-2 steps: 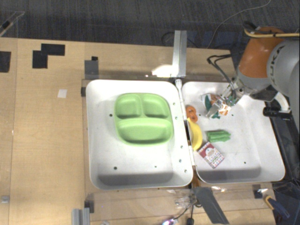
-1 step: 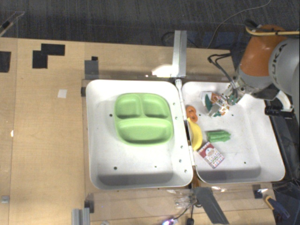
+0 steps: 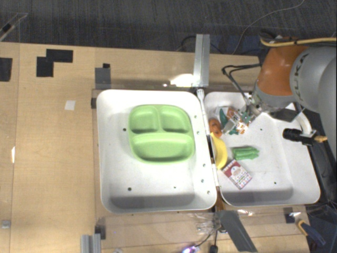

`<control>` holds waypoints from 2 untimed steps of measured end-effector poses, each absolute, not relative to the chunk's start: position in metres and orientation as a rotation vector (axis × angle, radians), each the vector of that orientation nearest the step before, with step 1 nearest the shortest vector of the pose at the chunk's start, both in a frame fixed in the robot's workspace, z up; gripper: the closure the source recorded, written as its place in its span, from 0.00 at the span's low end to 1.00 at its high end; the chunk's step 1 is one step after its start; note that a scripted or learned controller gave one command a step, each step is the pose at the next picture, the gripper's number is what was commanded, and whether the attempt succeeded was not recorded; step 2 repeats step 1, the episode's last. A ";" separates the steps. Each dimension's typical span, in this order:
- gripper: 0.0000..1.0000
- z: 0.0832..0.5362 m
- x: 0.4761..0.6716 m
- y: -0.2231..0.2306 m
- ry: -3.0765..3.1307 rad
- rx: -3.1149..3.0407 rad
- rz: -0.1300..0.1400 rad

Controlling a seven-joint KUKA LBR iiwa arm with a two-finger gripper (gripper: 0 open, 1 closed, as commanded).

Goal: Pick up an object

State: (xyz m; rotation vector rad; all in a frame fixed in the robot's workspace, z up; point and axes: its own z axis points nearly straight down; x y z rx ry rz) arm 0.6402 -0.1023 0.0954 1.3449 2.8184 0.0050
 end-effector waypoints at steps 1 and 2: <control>1.00 0.187 0.635 -0.033 2.857 1.285 0.007; 1.00 0.187 0.635 -0.033 2.857 1.285 0.007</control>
